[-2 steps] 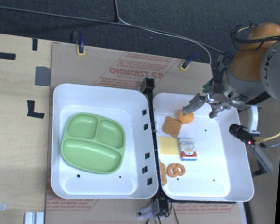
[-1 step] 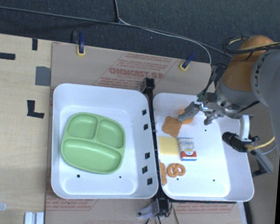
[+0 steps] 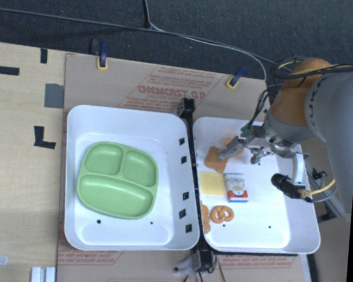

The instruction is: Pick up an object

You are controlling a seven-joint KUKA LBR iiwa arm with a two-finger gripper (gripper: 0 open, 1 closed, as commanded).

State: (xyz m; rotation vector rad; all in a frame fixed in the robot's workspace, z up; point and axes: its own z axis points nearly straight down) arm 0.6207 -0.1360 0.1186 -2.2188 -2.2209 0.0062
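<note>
We cannot tell the state of the gripper (image 3: 234, 150) above the orange toy (image 3: 215, 159) (cheese slice (image 3: 211, 183) just beside), so it may slip away.

The grey arm (image 3: 335, 114) enters from the right edge of the frame, its orange band (image 3: 294, 95) at upper right. Its gripper (image 3: 232, 149) points left and downward, right of frame centre, finger tips low.

arm (image 3: 333, 108): cut by right edge | claw (image 3: 232, 149): fingertips blurred | orange piece (image 3: 215, 158): partly covered
</note>
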